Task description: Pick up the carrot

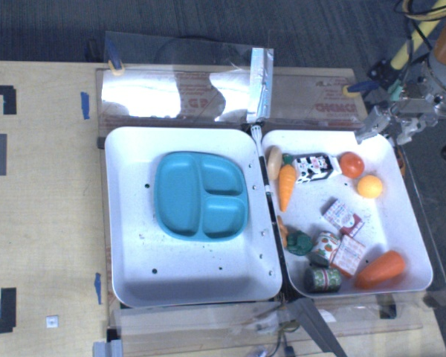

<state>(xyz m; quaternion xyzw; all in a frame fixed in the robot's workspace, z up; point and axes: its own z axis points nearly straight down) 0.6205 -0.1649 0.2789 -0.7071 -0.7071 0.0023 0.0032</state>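
The long orange toy carrot with a green leafy top [285, 186] lay in the right-hand shallow white plastic bin [412, 222], pressed close against that bin's left wall, its leafy end toward the back and its tip pointing to the front. A pale cream elongated toy [273, 164] sat just beside it, nearer the wall, so the carrot was hemmed in on that side; a grasp would probably have had to come across its width from the open side.

The end effector [392, 122] hung at the bin's back right corner, above the rim and well apart from the carrot, seemingly parked clear of the clutter. Whether it was released or clenched could not be told from the slanting view, and nothing was seen in it.

Between the two lay a black-and-white patterned carton [313, 166], a round red toy tomato [351, 163] and a small yellow-orange ball [369, 187]. A larger stubby orange-red toy vegetable [380, 268] rested at the front right corner and might have been mistaken for the target.

The left-hand white bin [126, 222] held a teal divided plate [202, 195], lying flat near its middle. The pick looked not yet begun.
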